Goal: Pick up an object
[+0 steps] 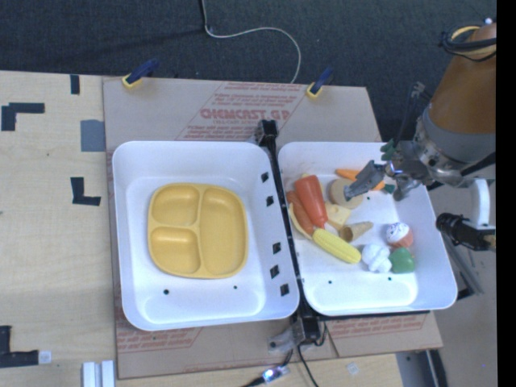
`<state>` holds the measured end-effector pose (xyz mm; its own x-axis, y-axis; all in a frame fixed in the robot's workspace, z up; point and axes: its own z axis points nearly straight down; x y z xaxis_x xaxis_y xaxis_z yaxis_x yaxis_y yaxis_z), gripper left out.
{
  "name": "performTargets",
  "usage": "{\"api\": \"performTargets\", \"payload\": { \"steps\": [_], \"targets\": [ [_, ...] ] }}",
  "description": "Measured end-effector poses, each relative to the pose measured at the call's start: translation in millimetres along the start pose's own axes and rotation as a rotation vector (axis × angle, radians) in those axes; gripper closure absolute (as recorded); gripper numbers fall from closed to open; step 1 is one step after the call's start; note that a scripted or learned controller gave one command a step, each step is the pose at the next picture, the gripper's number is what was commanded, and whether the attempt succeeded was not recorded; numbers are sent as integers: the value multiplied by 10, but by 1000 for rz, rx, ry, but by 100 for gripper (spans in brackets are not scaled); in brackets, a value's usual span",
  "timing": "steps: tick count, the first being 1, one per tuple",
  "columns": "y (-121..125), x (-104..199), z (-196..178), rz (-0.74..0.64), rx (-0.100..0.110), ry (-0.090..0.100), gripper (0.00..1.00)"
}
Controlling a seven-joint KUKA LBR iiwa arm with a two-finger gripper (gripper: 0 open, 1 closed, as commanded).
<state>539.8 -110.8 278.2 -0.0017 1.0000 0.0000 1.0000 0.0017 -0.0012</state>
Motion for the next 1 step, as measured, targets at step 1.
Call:
{"api": "performTargets", "payload": {
  "steps": [1],
  "targets": [
    [-303,617,299,-3,5,2,0]
  ]
}}
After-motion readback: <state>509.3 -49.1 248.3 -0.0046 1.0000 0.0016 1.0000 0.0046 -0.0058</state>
